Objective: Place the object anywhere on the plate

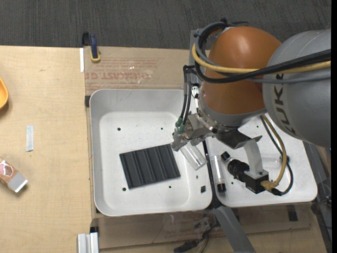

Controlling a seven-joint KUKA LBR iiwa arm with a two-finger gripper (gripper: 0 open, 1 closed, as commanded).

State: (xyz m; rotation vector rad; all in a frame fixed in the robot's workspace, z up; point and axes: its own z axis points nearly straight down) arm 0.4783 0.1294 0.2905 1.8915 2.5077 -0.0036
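Note:
A dark grey ribbed plate (150, 165) lies flat in the left white bin (105, 141), a little below its middle. My gripper (191, 153) hangs just off the plate's upper right corner, near the wall between the two bins. The orange wrist band and grey arm hide most of it from above. A slim white and black pen-like object (216, 174) lies in the right bin (295, 188), close beside the dividing wall and just right of the gripper. I cannot see anything held in the gripper.
The arm covers most of the right bin, and a black cable plug (247, 176) hangs over it. On the bench to the left lie a small white strip (29, 138), a wrapped block (11, 176) and an orange item (2, 95). A blue clamp (93, 46) stands behind the bins.

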